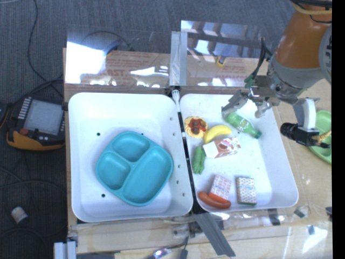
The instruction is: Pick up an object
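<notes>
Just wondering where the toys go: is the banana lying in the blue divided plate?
No, the banana lies in the right bin among other toys, while the blue plate sits in the left bin.

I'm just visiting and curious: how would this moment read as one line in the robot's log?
gripper: open, over right bin | nearest: green bottle, not held | left bin: blue plate

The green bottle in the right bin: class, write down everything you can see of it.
The green bottle is small, glossy and plastic-looking, with a paler band that may be a label. It lies on its side, slanting from upper left to lower right, on the floor of the right bin near the far end. The gripper is just above it; whether they touch is unclear. It lies apart from the banana.
</notes>
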### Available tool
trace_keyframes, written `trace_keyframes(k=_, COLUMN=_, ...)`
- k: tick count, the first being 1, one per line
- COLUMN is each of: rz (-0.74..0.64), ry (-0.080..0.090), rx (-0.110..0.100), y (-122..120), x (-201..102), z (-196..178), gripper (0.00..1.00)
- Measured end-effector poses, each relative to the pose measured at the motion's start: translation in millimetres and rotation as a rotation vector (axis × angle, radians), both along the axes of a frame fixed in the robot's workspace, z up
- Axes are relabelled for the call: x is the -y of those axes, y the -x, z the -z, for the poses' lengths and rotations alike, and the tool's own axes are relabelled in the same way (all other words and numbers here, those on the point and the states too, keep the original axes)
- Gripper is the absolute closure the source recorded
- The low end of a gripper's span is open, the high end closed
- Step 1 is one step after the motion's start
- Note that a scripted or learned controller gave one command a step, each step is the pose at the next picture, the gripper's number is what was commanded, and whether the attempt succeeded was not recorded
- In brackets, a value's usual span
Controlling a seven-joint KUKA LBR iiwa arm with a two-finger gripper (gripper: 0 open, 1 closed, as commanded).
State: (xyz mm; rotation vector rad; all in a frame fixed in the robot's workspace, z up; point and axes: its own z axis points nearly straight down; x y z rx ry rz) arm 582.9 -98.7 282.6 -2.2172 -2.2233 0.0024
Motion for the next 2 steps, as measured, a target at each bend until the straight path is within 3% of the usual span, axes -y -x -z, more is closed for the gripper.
trace_keyframes(k=1, rz=0.108, ry=0.0, rx=-0.001, y=-38, x=47, z=76, gripper=0.0)
trace_keyframes(k=2, rz=0.224, ry=0.003, rx=0.007, y=-53, x=89, z=194, gripper=0.0)
